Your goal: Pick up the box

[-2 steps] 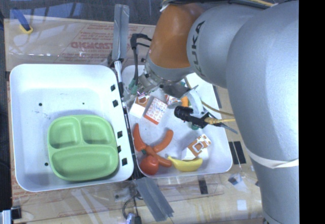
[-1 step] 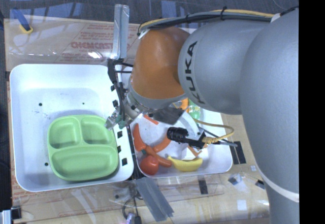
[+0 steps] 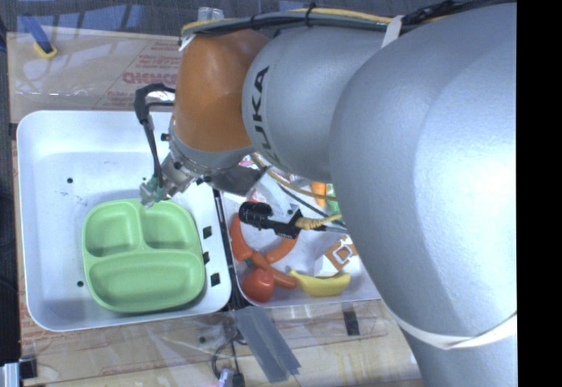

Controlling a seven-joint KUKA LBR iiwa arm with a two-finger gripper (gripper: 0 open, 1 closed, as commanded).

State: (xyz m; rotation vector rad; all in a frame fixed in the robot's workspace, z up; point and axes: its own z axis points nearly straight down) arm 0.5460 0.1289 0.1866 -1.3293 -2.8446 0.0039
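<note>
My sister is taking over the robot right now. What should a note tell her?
Gripper: low in the left bin, at the back edge of the green tray. Nothing seen between its fingers.
Box: none that I can pick out; the arm covers much of the right bin, where a banana, a tomato and other bits lie.
Done: nothing lifted.
Left: find the box, grasp it, raise it.
</note>
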